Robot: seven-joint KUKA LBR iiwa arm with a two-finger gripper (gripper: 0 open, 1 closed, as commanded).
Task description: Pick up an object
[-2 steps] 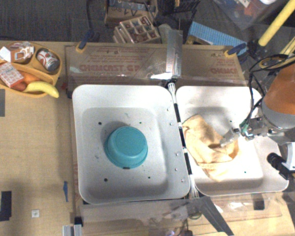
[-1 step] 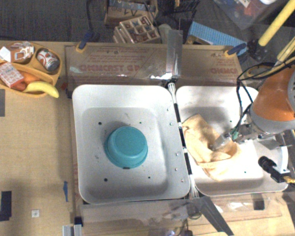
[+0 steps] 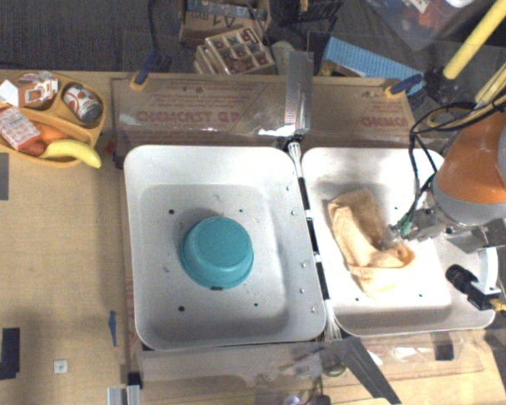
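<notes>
A crumpled tan cloth (image 3: 363, 236) lies in the right bin (image 3: 422, 306), toward its left half. My gripper (image 3: 398, 236) is down at the cloth's right edge, its tip touching or pressing into the fabric. The grey arm with its orange band (image 3: 476, 175) reaches in from the right above it. A teal bowl (image 3: 218, 251), turned upside down, rests in the middle of the left bin (image 3: 152, 184).
A metal divider separates the two bins. Cardboard panels stand behind them. A yellow tray (image 3: 42, 125) with toy food and a banana sits on the bench at far left. Black cables hang beside the arm on the right.
</notes>
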